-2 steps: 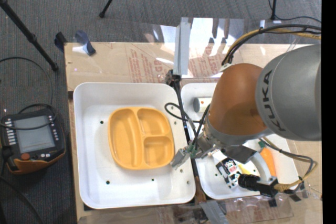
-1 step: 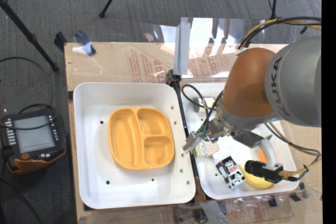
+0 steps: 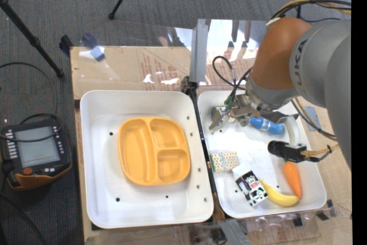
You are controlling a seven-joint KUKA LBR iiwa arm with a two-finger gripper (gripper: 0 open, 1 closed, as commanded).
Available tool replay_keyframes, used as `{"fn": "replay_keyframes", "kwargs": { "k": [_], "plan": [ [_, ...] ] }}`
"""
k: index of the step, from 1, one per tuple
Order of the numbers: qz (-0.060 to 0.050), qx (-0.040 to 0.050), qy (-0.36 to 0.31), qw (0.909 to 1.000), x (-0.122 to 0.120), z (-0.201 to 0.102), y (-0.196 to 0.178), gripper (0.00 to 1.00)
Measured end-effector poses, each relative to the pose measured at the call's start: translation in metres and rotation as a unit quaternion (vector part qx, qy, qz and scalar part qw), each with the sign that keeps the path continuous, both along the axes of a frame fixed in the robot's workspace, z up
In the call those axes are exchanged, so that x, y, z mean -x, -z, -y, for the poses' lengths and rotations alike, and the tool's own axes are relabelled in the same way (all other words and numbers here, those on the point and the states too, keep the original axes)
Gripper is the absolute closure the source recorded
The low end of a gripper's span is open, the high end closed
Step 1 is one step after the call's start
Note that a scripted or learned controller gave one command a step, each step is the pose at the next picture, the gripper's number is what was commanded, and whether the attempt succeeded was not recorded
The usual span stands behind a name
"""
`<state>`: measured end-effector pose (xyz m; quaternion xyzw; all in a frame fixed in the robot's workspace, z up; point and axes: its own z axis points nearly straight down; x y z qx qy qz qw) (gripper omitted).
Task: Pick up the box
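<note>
In the right bin (image 3: 229, 203), a small box (image 3: 225, 161) with a pale, multicoloured pattern lies near the left wall. A black-and-white carton (image 3: 251, 187) lies a little nearer the front, touching a banana (image 3: 280, 197). My gripper (image 3: 217, 121) hangs over the back left part of this bin, above and apart from the patterned box. It is open, with nothing between its fingers.
A blue bottle (image 3: 265, 125) lies just right of the gripper, under the wrist. An orange carrot (image 3: 293, 179) rests by the right wall. The left bin (image 3: 94, 181) holds a yellow divided plate (image 3: 153, 150). A ridge where the two bins meet runs close to the patterned box.
</note>
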<state>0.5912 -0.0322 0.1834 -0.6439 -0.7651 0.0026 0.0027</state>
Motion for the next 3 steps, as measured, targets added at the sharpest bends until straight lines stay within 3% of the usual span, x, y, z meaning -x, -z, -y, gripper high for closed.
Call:
{"fn": "replay_keyframes", "kwargs": {
  "k": [1, 2, 3],
  "plan": [
    [0.0, 0.0002, 0.068, 0.9977, -0.048, 0.056, 0.05, 0.0],
    [-0.006, 0.0007, 0.183, 0.9831, -0.049, 0.073, 0.103, 0.0],
    [-0.007, 0.0013, 0.179, 0.9838, -0.05, 0.07, 0.096, 1.0]
  ]
}}
